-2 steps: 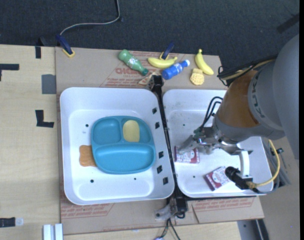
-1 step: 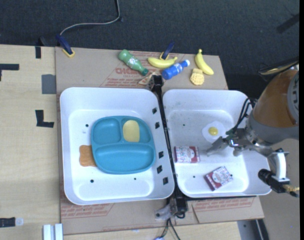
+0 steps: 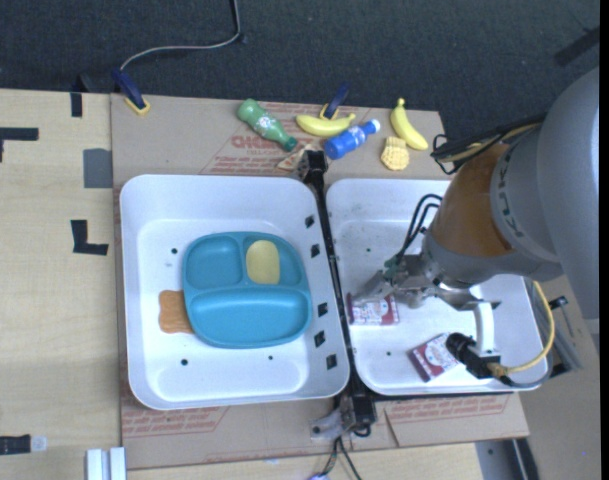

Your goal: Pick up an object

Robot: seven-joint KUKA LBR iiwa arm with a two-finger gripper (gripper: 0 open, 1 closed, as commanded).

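Cardboard sheets cover the bench [image 3: 44, 268] under both white bins, with dark carpet beyond the far edge.

Nearest the camera in the right bin [image 3: 424, 368], a dark red packet [image 3: 431, 357] lies flat by the front wall, close to the black end of the arm's tool. A bit further in, a small red-and-white packet [image 3: 373, 311] sits near the divider, and the gripper [image 3: 396, 276] is right above it, just off its far edge. The arm's body blocks the view, so honestly I can't tell whether the claw is spread or closed, and nothing visibly sits in it.

If the red-and-white packet is the target, I'd guess it's light, thin and crinkly, probably a slick wrapper that flexes. Lying flat like that, there's not much to grab, so my bet is pinching across the short sides or catching a raised edge. Squeezing too softly could let it slide out.

The left bin [image 3: 144, 218] holds a blue divided plate [image 3: 246, 303] with a yellow oval piece [image 3: 263, 261] in its far right compartment, and an orange bit [image 3: 171, 311] pokes out from under the plate's left side.

Past the bins, on the cardboard, are a green bottle [image 3: 265, 124], two bananas [image 3: 324, 124] [image 3: 408, 128], a blue bottle [image 3: 350, 139] and a yellow corn-like toy [image 3: 393, 153], all well apart from the arm. A cable [image 3: 199, 43] runs across the carpet.
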